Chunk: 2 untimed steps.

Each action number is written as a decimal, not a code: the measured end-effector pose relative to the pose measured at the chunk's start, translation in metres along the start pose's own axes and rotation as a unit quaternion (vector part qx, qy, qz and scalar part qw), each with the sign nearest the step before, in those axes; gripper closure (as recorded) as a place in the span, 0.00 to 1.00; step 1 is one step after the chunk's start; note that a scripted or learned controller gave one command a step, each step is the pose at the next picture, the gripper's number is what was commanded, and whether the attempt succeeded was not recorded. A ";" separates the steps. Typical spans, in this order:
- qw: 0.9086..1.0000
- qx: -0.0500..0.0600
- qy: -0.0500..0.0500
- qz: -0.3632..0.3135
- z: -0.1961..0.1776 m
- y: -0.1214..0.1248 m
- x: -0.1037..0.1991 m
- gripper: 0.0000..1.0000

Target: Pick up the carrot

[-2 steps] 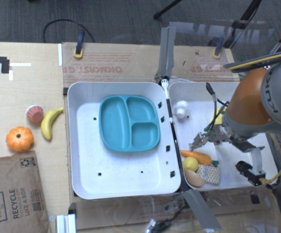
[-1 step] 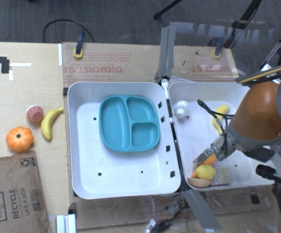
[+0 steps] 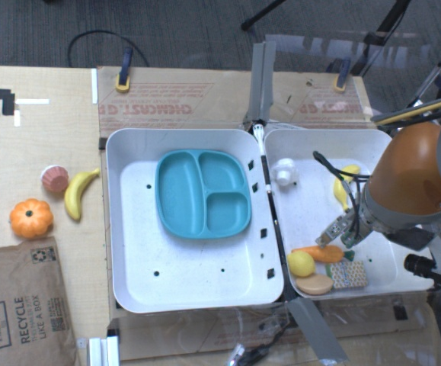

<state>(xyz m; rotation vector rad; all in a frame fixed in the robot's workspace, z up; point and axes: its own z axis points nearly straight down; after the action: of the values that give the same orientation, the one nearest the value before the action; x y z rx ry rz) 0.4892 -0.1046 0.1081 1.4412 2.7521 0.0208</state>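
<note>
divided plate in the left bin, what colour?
Teal blue, plain with no pattern: the plate shows best in the camera view, in the left bin.

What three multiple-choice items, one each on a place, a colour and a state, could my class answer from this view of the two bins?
1. Where does the carrot lie?
A. right bin
B. left bin
C. bench

2. What colour is the divided plate?
A. red
B. teal
C. black

3. How does the plate rest?
A. flat, face up
B. on edge
C. upside down

Answers:
1 A: the carrot lies near the right bin's front, by the gripper.
2 B: its surface is teal.
3 A: its three compartments face upward.
</note>
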 end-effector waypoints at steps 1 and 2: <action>0.996 0.016 0.011 0.091 -0.084 0.046 0.080 1.00; 1.000 0.014 0.012 -0.008 -0.084 0.011 0.030 1.00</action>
<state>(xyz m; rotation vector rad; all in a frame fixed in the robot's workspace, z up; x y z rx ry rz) 0.4778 -0.0731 0.1913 1.4350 2.7942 -0.0015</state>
